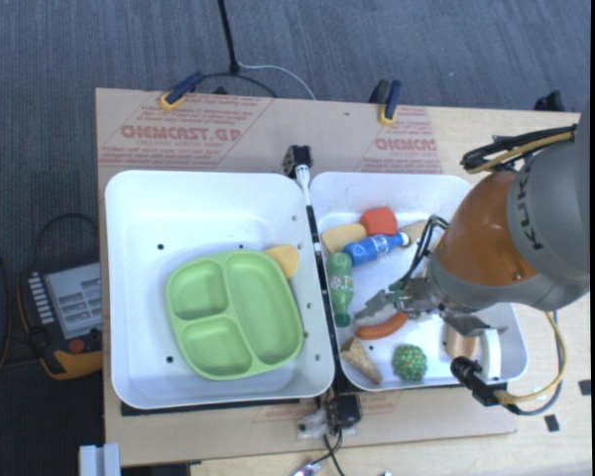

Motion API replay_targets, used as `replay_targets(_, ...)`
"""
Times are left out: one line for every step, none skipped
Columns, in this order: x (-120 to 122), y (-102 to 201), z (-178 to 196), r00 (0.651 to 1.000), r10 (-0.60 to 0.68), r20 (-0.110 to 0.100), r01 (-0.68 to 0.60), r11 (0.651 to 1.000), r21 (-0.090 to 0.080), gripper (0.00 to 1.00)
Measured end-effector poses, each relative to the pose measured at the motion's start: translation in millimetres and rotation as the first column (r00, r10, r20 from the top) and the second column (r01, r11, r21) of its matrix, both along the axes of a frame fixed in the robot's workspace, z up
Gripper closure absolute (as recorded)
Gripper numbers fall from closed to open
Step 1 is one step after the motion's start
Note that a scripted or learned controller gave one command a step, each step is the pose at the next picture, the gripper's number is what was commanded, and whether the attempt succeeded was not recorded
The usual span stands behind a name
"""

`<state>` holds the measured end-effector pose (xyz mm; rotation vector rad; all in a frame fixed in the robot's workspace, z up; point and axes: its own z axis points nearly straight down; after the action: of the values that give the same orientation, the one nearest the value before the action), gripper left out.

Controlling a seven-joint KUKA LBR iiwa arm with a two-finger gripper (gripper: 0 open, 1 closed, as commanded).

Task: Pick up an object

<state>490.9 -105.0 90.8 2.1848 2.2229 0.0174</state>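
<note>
fingers [375, 310] spread open over red sausage [385, 325], right bin [516, 365], board [183, 135] printed "chemcast"

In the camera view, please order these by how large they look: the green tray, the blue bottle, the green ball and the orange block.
1. green tray, clearly the largest.
2. blue bottle, long and thin.
3. green ball and orange block: they look about the same size, so I do not rank them.
</note>
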Motion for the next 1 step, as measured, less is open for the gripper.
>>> replay_targets(0.1, -1.1, 10.7, 1.000, -0.002, 0.000, 0.002, 1.000, -0.001, 1.00)
